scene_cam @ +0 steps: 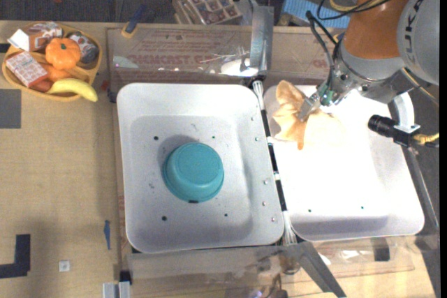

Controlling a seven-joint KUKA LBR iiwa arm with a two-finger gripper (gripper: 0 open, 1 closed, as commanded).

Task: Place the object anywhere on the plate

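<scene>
The arm (pixel 391 17) reaches in from the right, its orange band sitting high over the far corner of the right bin (pixel 363 220). Down at the tip, the gripper (pixel 307 110) is right on top of the object (pixel 297 112), a crumpled, pale tan-to-orange piece that looks like soft cloth or paper. The gripper's tip meets the upper middle of that piece, touching or nearly touching it, but whether the fingers are spread or pinched on it cannot be told; they blur into the folds.

The object lies in the far-left corner of the right bin, hard against the wall shared with the left bin (pixel 140 108). It is bunched and wrinkled, lighter cream toward the top, with a deeper orange tail trailing down toward the bin's middle.

Over in the left bin, well apart from the gripper, the plate (pixel 194 172) sits near the centre: a round teal dish, alone on the white floor.

Off on the bench's far left, a small basket (pixel 21 77) holds toy food, a banana (pixel 73 88) at its front edge.
</scene>
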